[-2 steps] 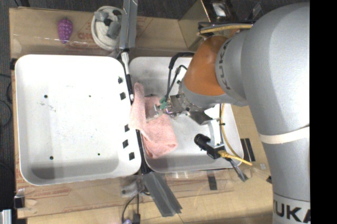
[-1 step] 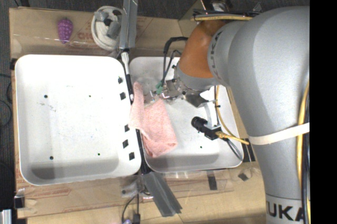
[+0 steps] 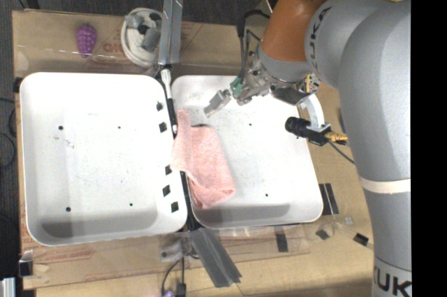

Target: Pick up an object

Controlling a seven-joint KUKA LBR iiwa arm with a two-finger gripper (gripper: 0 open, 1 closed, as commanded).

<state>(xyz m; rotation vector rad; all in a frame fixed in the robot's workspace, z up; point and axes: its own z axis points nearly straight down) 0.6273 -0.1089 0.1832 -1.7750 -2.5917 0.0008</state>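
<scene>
Pink terry cloth (image 3: 204, 164), crumpled, lies along left wall of right shallow white plastic bin (image 3: 279, 149), draped partly over the divider. Two-finger gripper (image 3: 213, 103) hangs above bin's upper-left area, apart from cloth. Jaw state: cannot tell. Purple lump (image 3: 86, 39) on bench behind left bin (image 3: 91, 156).

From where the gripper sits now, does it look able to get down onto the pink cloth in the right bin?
Probably yes. The gripper hovers just above the pink cloth, which lies uncovered against the right bin's left wall; that wall could crowd a finger.
</scene>
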